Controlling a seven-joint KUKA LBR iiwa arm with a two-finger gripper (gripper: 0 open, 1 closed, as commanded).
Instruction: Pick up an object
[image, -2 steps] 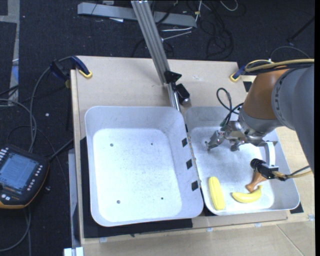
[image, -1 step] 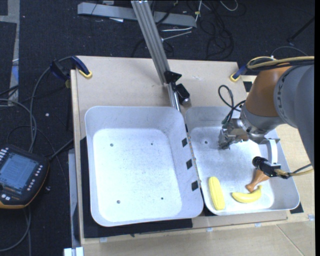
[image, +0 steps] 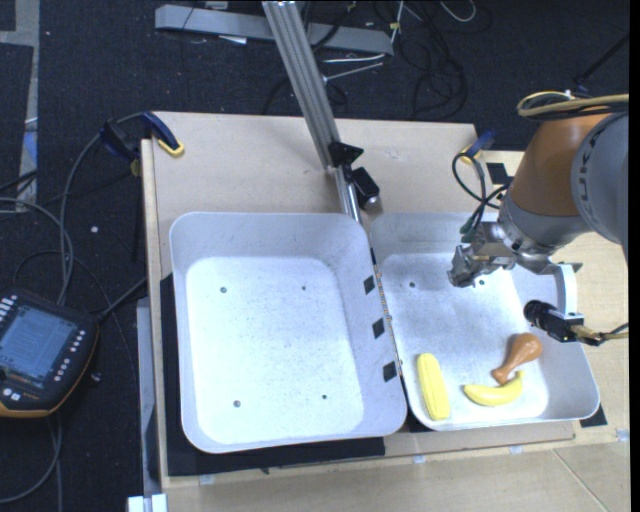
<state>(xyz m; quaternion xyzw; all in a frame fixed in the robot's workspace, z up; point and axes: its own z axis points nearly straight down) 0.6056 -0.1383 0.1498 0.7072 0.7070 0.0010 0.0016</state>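
Camera view, looking down at a slant on the worktop (image: 250, 140), which carries two shallow white bins side by side.

1. Arm. The grey arm (image: 590, 170), with its orange band, enters from the right of the view and bends down over the right bin (image: 440, 310).

2. Claw. The claw (image: 466, 272) sits low over the far part of the right bin floor, near the far wall. Whether its tips are spread or pressed together cannot be told from this angle; nothing is seen between them.

3. Objects. Three objects lie in the right bin, all on the near side of the claw and well apart from it.
- A yellow corn cob (image: 433, 386) lies nearer the viewer than the claw and slightly to its left, close to the bin's left wall, its long axis running near to far.
- A banana (image: 493, 394) lies nearer the viewer than the claw and slightly to its right, just beside the cob, near the front wall.
- A brown drumstick-shaped piece (image: 516, 356) lies to the right of the claw and nearer the viewer, its thin end touching or just over the banana.

4. Left bin. The left bin (image: 200, 250) lies to the left of the claw, beyond the shared wall.

5. Surroundings. A slanted metal rail (image: 310, 90) crosses the worktop beyond the claw. A handheld controller (image: 35, 350) rests on the dark floor far to the left.
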